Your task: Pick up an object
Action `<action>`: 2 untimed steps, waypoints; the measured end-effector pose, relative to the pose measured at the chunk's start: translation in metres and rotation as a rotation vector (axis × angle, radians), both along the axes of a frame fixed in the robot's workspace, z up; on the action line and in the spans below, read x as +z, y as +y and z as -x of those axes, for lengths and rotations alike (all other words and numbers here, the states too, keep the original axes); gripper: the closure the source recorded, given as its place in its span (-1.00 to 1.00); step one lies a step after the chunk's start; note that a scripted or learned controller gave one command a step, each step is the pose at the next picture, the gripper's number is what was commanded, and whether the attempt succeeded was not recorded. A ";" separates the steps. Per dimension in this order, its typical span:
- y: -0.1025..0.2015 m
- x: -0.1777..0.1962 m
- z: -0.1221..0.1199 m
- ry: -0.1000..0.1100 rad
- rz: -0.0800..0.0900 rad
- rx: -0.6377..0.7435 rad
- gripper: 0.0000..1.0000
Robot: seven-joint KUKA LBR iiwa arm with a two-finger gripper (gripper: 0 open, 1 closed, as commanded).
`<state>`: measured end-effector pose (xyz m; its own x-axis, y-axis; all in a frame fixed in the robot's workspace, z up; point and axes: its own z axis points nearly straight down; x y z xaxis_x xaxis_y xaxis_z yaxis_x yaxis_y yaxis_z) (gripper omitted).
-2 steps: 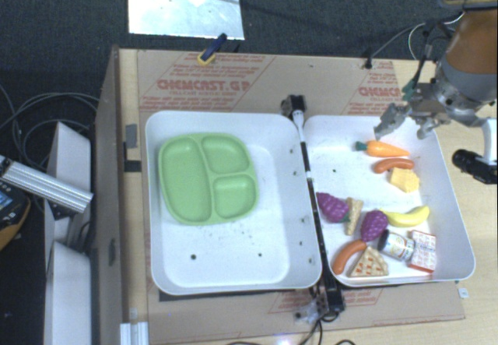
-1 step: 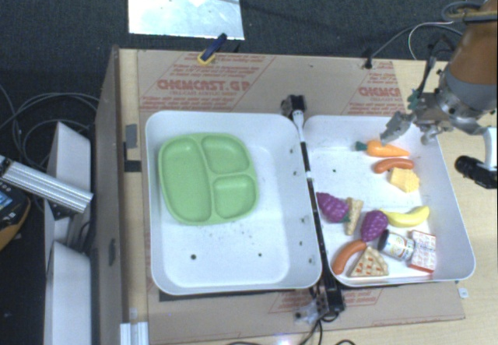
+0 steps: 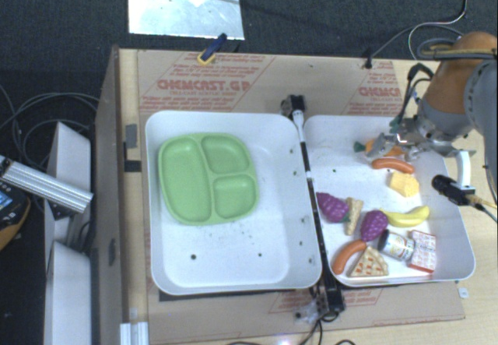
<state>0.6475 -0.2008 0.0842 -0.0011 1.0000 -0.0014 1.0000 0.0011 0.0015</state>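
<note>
While the end effector [image 3: 395, 142] sat low over the upper part of the right bin [image 3: 334, 137], the likeliest item for the pick was an orange sausage-shaped piece [image 3: 387, 164] lying just beneath it, with a small orange-and-green piece [image 3: 364, 146] close to its left. Whether the end effector was spread or closed could not be told at this slant, and nothing was visibly lifted by it; the pick was judged not yet made, with grasp and lift both left to do.

Other contents, right bin, listed outward:
- yellow cheese wedge [image 3: 403, 184], just below the sausage piece
- banana [image 3: 410, 216], lower right
- two purple grape bunches [image 3: 332, 207], mid-bin, flanking a tan cracker-like piece [image 3: 355, 214]
- small dark-capped bottle [image 3: 395, 244], lying on its side
- red-and-white carton [image 3: 422, 251], at the lower right corner
- second orange sausage [image 3: 348, 255] touching a waffle-patterned wedge [image 3: 368, 264], at the lower edge

Left bin [image 3: 179, 277]: one green divided plate [image 3: 208, 178], three compartments.

Arm [image 3: 459, 94]: grey with orange band, entering at the right.

Both bins rested on a cardboard sheet [image 3: 257, 75] laid on the table.
</note>
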 end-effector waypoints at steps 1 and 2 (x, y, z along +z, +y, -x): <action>0.038 -0.003 -0.016 0.024 -0.004 0.002 -1.00; 0.039 0.004 -0.013 0.042 -0.010 0.003 1.00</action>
<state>0.6605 -0.1616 0.0882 -0.0041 1.0000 0.0087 0.9992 0.0044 -0.0400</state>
